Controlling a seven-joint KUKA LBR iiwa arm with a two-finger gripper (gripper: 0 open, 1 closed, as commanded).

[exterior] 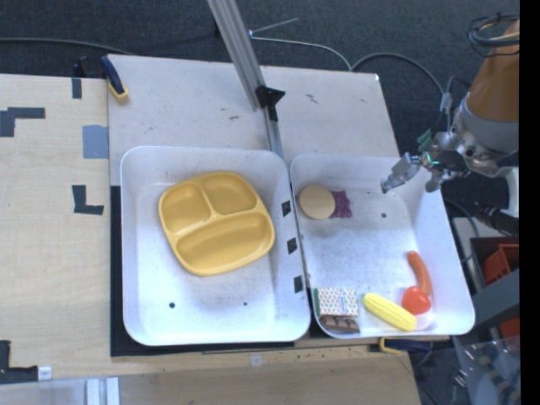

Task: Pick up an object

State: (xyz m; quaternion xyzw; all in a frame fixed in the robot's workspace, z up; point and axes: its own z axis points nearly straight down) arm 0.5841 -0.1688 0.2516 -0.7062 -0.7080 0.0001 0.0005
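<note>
My gripper (411, 174) hangs over the far right rim of the right bin (359, 234), with its fingers spread and nothing between them. In that bin lie a tan round bun (316, 201) with a purple piece (340, 204) beside it at the back. A yellow corn cob (389, 310), an orange carrot (419, 271), a red piece (416, 299) and a patterned wafer block (338, 304) sit along the front. The gripper is up and to the right of the bun, apart from all of them.
The left bin (143, 251) holds a yellow divided plate (217, 222). A grey metal rail (240, 45) slants down from the top to the gap between the bins. A blue and yellow tool (114, 78) lies at the bench's far left corner.
</note>
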